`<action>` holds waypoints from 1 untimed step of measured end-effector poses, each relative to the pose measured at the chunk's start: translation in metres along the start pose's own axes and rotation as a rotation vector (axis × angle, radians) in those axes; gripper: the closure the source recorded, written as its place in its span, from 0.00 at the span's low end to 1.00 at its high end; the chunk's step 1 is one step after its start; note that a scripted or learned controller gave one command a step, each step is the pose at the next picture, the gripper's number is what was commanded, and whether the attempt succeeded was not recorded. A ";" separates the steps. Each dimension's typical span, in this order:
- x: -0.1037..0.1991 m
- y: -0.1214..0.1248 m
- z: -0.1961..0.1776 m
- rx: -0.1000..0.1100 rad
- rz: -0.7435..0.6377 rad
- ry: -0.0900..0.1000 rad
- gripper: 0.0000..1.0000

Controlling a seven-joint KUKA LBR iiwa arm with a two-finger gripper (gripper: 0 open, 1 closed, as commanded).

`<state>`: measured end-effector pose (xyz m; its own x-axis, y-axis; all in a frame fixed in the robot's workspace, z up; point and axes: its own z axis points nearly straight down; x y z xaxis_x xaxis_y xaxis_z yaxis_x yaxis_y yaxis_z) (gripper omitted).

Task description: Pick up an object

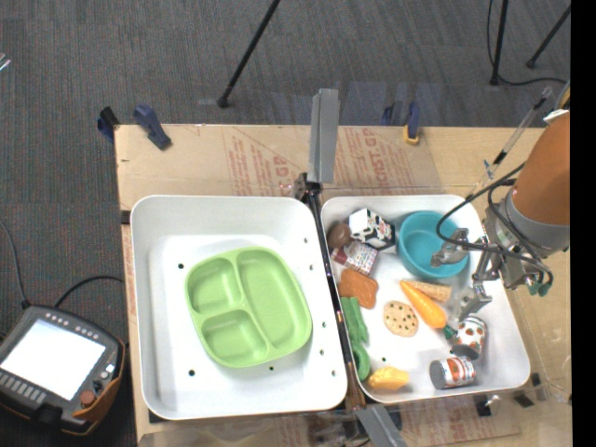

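**Over the right bin, the arm hangs low among the toys**

Over at the right bin, the end effector sits low, just above a cluster of small play-food pieces. Whether it is released or clenched, I cannot tell; the metal parts blur together at this angle, and nothing plainly sits in its grip.

Closest beneath it lies an orange carrot, tapered and laid at a slant, with a pale wedge against its upper end. Just past its tip stands a small can in red and white, and near the bin's front corner lies another can on its side. A round chocolate-chip cookie rests beside the carrot. A teal bowl sits toward the back, its right rim partly covered by the arm's wrist. Beside it is a black-and-white spotted carton.

Along the bin's left wall, a green vegetable and a yellow piece are hard to identify. The arm's orange band is cut off at the right.

The left bin holds a green divided plate. Both bins rest on the surface.
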<state>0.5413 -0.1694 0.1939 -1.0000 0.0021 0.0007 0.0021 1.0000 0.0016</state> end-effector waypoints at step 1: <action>0.054 0.032 0.107 -0.001 0.104 0.002 0.00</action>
<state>0.4872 -0.1369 0.0872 -0.9944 0.1058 0.0026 0.1058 0.9944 0.0023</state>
